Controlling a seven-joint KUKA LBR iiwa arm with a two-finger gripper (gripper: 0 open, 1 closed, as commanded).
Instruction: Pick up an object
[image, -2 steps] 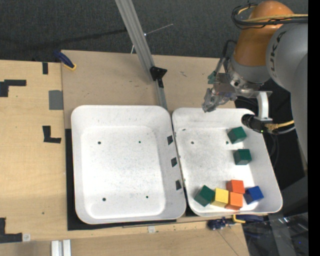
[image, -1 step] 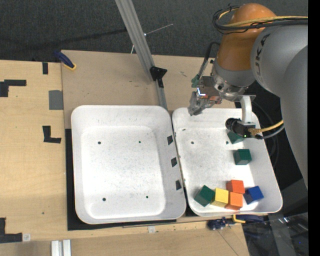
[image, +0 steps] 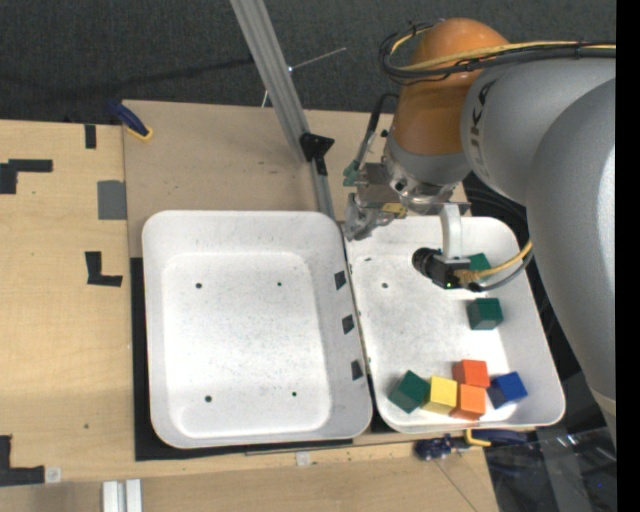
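Bench: we see a pale wooden top (image: 220, 160) carrying both bins side by side, with a black mat (image: 140, 400) showing under the left one's edge.
Markings: black tape pieces (image: 98, 268) and a grey patch (image: 112, 198) sit on the wood at the left.
Room: a dark floor (image: 120, 50) runs behind the bench.
Pole: a slanted metal pole (image: 280, 80) comes down from the top to the gap between the bins, with a black clamp (image: 316, 147) on it.
Corner item: a small blue-and-yellow thing (image: 132, 120) lies at the bench's far left corner; we cannot make out what it is.
Left bin: the left bin (image: 150, 240) is white and speckled, with four small dark dots on its floor.
Right bin: the right bin (image: 420, 320) is equally white and holds the blocks.
Arm: the grey arm (image: 540, 130) with its orange band (image: 445, 70) reaches in from the right.
Gripper: the gripper (image: 358, 228) hangs at the right bin's far left corner, over the rim.
Grip: we cannot tell whether it is open or closed, and we see nothing in it.
Lone block: a dark green block (image: 485, 313) sits by the right bin's right side, well apart from the gripper.
Front cluster: a green block (image: 408, 390), yellow block (image: 441, 393), orange block (image: 470, 402), red-orange block (image: 474, 373) and blue block (image: 508, 387) crowd the near edge, touching or just beside one another.
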